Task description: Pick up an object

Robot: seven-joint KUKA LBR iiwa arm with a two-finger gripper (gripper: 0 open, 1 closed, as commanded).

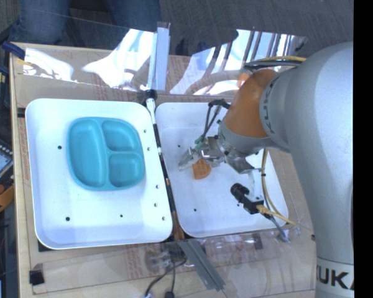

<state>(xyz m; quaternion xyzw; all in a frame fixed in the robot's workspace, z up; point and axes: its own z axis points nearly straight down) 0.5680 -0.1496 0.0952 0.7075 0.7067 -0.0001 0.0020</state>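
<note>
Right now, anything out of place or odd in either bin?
Nothing stands out. The blue divided tray lies flat in the left bin, a little askew to its walls. In the right bin, a small orange object sits at the gripper. No spills or damage visible.

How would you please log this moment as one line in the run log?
arm: reaching into right bin | gripper: just above orange object | grasp: unconfirmed | left bin: teal divided tray

A small orange object lay on the right bin's white floor, near its middle, partly hidden from above.
</note>
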